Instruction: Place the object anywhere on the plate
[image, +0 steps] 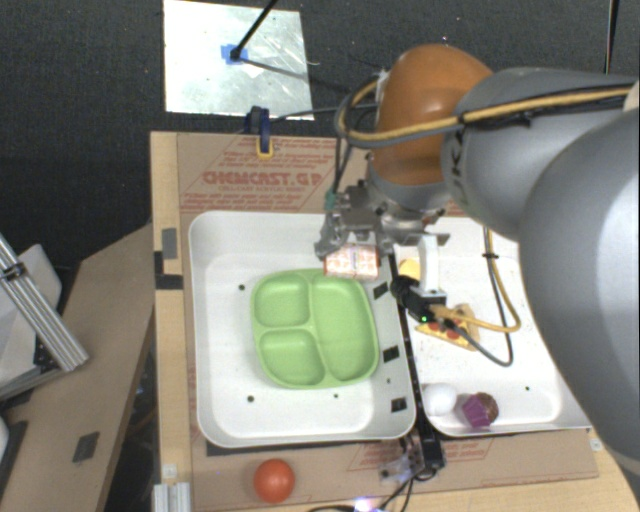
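A green three-compartment plate (312, 328) lies in the left white bin (215, 300). My gripper (352, 248) hangs over the plate's far right corner, under the orange wrist band. Between its fingers sits a small pink-and-white patterned block (352, 263), held just above the plate's upper right rim. The arm covers the bin's far right part.
The right bin (520, 390) holds a white ball (440, 399), a purple object (478, 409), a yellow piece (409, 269) and a small multicoloured item (452, 324). An orange ball (273, 479) lies on the cardboard in front of the bins. A black divider runs between the bins.
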